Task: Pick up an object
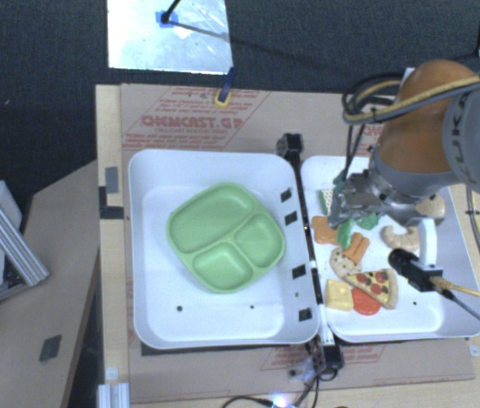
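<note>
2 white bins sit side by side on the bench, and all the action is over the right bin (452,313). The gripper (347,208) is down low at that bin's upper left area, right over a green toy piece (365,223) — whether it is open, closed or gripping anything, I cannot tell from up here. Just below the gripper lies an orange carrot-like piece (357,248), with a round speckled cookie (341,263) touching it. Further toward the bin's near edge there's a pizza slice (375,284), a yellow cheese block (339,295) beside it, and a red piece (365,303) tucked under the slice. A pale mushroom shape (403,235) rests to the gripper's right. Left of the right bin, the left bin (150,313) carries a green 3-compartment plate (225,237) in its middle.
</note>
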Controlling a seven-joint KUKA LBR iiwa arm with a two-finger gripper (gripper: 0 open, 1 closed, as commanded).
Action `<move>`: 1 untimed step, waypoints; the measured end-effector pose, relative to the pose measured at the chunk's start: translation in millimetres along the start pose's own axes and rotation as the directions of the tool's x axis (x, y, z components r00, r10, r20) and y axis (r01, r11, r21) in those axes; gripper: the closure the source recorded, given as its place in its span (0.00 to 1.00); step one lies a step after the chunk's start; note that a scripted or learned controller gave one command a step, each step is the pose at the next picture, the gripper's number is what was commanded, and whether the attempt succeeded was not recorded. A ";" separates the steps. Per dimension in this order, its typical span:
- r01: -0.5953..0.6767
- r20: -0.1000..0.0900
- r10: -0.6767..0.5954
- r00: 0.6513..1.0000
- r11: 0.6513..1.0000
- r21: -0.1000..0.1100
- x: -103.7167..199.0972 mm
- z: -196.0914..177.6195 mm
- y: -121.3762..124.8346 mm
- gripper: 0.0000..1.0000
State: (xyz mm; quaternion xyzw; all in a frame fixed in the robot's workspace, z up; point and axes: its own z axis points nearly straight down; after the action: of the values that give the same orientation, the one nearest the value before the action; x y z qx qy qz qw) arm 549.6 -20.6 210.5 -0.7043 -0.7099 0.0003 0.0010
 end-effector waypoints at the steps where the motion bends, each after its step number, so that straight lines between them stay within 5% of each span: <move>1: 0.000 -0.001 0.000 1.000 1.000 0.000 31.2 -8.5 -39.2 1.00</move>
State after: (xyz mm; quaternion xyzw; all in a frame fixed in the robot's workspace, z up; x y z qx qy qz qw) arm 510.2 10.2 219.1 -0.7042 -0.7100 -0.0002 0.0012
